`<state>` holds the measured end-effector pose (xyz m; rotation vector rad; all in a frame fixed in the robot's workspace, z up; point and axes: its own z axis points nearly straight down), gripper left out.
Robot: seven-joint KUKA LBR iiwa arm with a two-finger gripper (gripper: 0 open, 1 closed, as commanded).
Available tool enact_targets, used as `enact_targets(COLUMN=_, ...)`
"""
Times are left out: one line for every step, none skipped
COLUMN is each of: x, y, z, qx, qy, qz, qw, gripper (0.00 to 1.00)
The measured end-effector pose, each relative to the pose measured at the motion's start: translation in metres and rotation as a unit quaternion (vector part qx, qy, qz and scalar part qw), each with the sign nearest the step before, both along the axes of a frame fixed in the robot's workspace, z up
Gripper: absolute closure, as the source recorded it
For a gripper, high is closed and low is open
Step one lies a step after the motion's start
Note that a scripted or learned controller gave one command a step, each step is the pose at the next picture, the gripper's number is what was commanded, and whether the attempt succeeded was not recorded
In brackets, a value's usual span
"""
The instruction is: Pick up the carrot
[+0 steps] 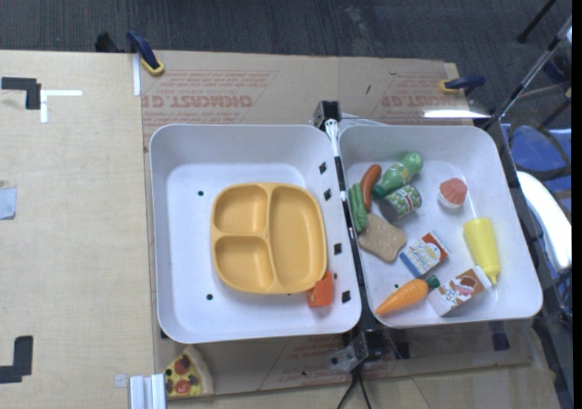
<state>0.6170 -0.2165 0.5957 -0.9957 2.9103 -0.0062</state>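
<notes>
Carrot [403, 296] unclaimed in right bin [509, 216]
End effector state cannot be told; it should descend clear of the adjacent carton [460, 291]

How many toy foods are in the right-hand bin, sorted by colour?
Orange or red: 3, namely carrot, hot dog, red-topped round piece
Green: 3, namely bottle, can, cucumber
Yellow: 1, a bottle
Brown: 1, bread slice
Cartons: 2
Total: 10

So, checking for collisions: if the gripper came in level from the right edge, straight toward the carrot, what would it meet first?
If it came in low enough, likely the rim of the right bin, then the small carton lying beside the leafy end of the carrot. Height can't be judged here.
</notes>
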Motion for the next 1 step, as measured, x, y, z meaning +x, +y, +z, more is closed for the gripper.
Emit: enact_targets(x=0.0021, y=0.0009, z=0.0102, qx=0.0008, qy=-0.006, qz=0.001, qw=1.0, gripper=1.0)
